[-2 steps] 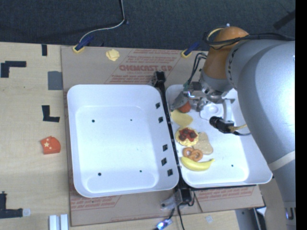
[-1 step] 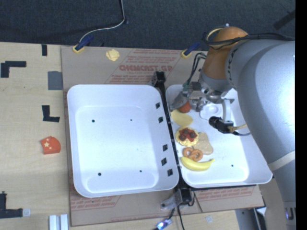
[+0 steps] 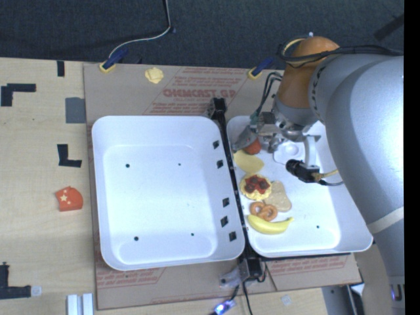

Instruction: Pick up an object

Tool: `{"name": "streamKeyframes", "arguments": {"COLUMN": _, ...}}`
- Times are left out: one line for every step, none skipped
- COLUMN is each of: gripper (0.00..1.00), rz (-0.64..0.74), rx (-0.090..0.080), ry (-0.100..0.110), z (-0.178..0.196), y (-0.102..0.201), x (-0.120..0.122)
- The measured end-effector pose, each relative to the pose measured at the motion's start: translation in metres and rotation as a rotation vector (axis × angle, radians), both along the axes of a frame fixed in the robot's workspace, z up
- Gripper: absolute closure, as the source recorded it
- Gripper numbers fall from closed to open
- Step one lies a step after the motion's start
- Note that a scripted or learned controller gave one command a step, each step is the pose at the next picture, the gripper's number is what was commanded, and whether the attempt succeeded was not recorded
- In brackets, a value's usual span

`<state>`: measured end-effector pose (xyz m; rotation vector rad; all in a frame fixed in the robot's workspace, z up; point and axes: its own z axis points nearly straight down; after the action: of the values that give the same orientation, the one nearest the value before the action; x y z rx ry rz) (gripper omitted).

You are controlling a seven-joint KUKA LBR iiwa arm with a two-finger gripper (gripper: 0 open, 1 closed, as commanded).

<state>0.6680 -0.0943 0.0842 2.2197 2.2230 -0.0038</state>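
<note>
**A:** Starting nearest us, what do we have in the right bin (image 3: 341,238)?

**B:** A banana (image 3: 268,224) lies along the near-left corner, with a small pretzel-like piece (image 3: 262,210) just beyond it. Next comes a round pastry with dark red topping (image 3: 256,186), and a pale flat piece (image 3: 281,197) touching it on the right. They crowd the bin's left wall, which we judge leaves little room for a finger on that side.

**A:** And further back?

**B:** A yellow wedge (image 3: 247,162), then a reddish item (image 3: 253,148) partly tucked under the tool. The gripper (image 3: 252,138) sits low over those two, at the far-left part of the bin. We take that reddish item or the wedge as the likely target, since the tool is right above them.

**A:** Is anything grasped?

**B:** We cannot tell; the fingertips are hidden among cables and the wrist, so we won't claim a hold.

**A:** The left bin (image 3: 157,195)?

**B:** We'd guess it serves as the drop side. Outside the bins, a red piece (image 3: 69,199) lies on the bench at far left, and a yellow lump (image 3: 154,75) rests on the cardboard beyond.
</note>
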Motion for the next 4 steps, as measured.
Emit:
{"name": "streamKeyframes", "arguments": {"gripper": 0.00, "rz": 0.000, "rx": 0.000, "ry": 0.000, "z": 0.0000, "y": 0.0000, "x": 0.0000}}
{"name": "streamKeyframes", "arguments": {"gripper": 0.00, "rz": -0.001, "rx": 0.000, "ry": 0.000, "z": 0.0000, "y": 0.0004, "x": 0.0000}}
{"name": "streamKeyframes", "arguments": {"gripper": 0.00, "rz": 0.000, "rx": 0.000, "ry": 0.000, "z": 0.0000, "y": 0.0004, "x": 0.0000}}
{"name": "streamKeyframes", "arguments": {"gripper": 0.00, "rz": 0.000, "rx": -0.001, "ry": 0.000, "z": 0.0000, "y": 0.0006, "x": 0.0000}}
